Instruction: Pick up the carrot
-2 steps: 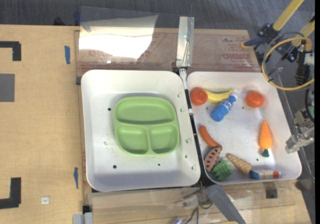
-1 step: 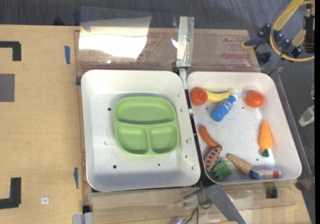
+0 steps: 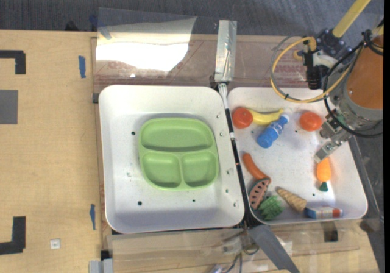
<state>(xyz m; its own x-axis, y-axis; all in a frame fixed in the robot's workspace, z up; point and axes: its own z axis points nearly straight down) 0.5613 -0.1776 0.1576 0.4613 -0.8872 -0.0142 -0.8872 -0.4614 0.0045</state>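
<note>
Largest first: 2 white bins side by side, the left bin [image 3: 116, 162] well off to the jaws' left, the right bin [image 3: 359, 195] directly under them, presumably so that picking happens on 1 side and dropping on the other.

Next, the grey arm [image 3: 365, 92] with its orange band, reaching in from the right and angled down over the right bin's far-right side, a sensible approach for a target lying by that wall.

In the left bin, a green plate [image 3: 177, 151] with 3 compartments, far from the jaws and out of play.

Then the gripper [image 3: 325, 151], low over the bin floor. Cannot tell whether the jaws are spread or clenched: too small and blurred. Nothing seen between them.

Just below the jaws, touching or nearly so, the carrot [image 3: 323, 170], lying flat on the bin floor with its green end [image 3: 323, 186] pointing away from the gripper. Judged as the final descent, not yet a grasp.

Left of the jaws, well apart: a banana [image 3: 266, 117], a blue bottle [image 3: 271, 133] and a cone [image 3: 290, 199]. Up and slightly left, near, an orange ball [image 3: 311, 120]. Little risk of collision with any of them.
</note>
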